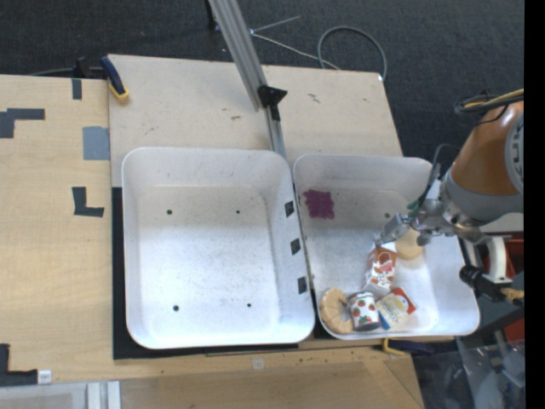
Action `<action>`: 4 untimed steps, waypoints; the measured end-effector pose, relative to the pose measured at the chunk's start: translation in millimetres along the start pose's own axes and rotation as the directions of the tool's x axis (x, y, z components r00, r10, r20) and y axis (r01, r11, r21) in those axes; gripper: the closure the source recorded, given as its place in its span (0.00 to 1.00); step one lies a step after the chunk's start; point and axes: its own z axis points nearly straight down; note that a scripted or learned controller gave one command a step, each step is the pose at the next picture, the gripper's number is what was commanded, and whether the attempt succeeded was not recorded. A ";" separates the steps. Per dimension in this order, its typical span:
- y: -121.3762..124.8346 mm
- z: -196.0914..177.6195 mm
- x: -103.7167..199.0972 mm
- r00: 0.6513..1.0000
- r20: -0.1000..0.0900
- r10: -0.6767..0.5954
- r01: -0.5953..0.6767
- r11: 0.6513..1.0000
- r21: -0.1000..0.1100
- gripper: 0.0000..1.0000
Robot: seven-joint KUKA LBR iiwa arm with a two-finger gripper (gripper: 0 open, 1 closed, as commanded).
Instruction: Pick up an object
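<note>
Left to right. The large shallow white plastic left bin (145, 254) takes up the middle of the pale wooden tabletop (187, 100); its floor gives you open room, but nothing there to pick. A slanted grey metal pole (243, 45) crosses the far edge and ends at the wall the bins share.

The smaller shallow white plastic right bin (358, 170) sits toward the tabletop's right edge. A flat purple scrap (318, 203) lies alone near its far left corner. Along its near wall lies a cluster: a tan round bread-like piece (335, 308), a red-and-white printed cup (364, 312), a yellow-and-red packet (397, 305) and, just behind, a red-and-white sachet (381, 268).

The metal two-finger gripper (407, 228) hangs just above the sachet, beside a pale tan lump (410, 247). Whether the jaws are spread or closed, you cannot tell.

Judgement: take one item, descending straight; the cluster is crowded and the right wall close, so keep sideways travel small.
</note>
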 end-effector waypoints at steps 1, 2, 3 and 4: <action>2.1 38.5 -1.9 1.000 0.008 0.001 -0.001 1.000 -0.012 0.00; 2.4 26.7 -1.2 1.000 0.007 0.000 0.000 1.000 -0.013 1.00; 6.9 -16.2 -1.4 1.000 0.002 0.000 0.000 1.000 -0.009 1.00; 11.2 -78.1 3.4 1.000 0.003 -0.001 0.001 1.000 -0.011 1.00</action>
